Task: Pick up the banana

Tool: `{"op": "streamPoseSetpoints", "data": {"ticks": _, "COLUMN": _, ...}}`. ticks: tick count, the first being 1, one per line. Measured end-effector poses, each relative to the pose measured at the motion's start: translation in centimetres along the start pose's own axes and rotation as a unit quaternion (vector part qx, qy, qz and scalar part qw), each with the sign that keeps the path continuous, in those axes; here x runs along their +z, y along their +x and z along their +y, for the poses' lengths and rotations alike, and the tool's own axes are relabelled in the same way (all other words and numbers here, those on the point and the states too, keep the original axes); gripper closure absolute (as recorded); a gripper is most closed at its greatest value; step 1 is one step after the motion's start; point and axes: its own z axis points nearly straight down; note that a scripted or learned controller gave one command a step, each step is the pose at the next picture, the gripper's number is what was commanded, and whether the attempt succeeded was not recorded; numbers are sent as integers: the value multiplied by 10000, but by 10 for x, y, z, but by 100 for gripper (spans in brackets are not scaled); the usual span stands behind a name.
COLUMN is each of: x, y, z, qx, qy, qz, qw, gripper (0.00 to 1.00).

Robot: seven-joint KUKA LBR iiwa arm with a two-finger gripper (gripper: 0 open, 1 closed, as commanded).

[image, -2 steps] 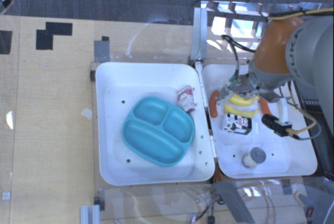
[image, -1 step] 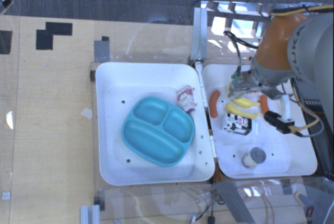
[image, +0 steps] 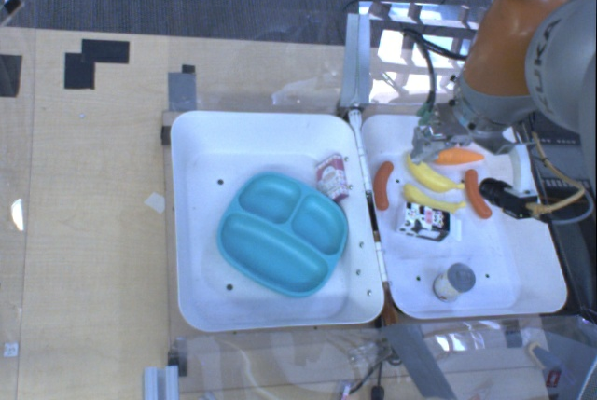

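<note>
Two bananas (image: 431, 174) listed in right bin (image: 522, 296), one just nearer than the other, flanked by sausage (image: 383, 185) to left, carrot (image: 459, 157) and second sausage (image: 478, 194) to right, printed card (image: 426, 221) nearer. Hand (image: 431, 139) poised at far end of farther banana, touching or just above; grip state impossible to tell. Best handled by descending on mid-length of farther banana, straddling across its curve, avoiding carrot beside it.
</note>
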Motion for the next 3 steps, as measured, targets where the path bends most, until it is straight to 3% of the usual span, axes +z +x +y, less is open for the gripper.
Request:
{"op": "streamPoseSetpoints", "data": {"ticks": 1, "x": 1, "y": 0, "z": 0, "qx": 2, "qy": 5, "qz": 2, "qw": 10000, "gripper": 0}}
{"op": "streamPoseSetpoints", "data": {"ticks": 2, "x": 84, "y": -42, "z": -9, "qx": -144, "qy": -3, "qz": -6, "qw": 9999, "gripper": 0}}
{"op": "streamPoseSetpoints", "data": {"ticks": 3, "x": 97, "y": -42, "z": -31, "qx": -419, "qy": -37, "qz": -7, "qw": 9991, "gripper": 0}}
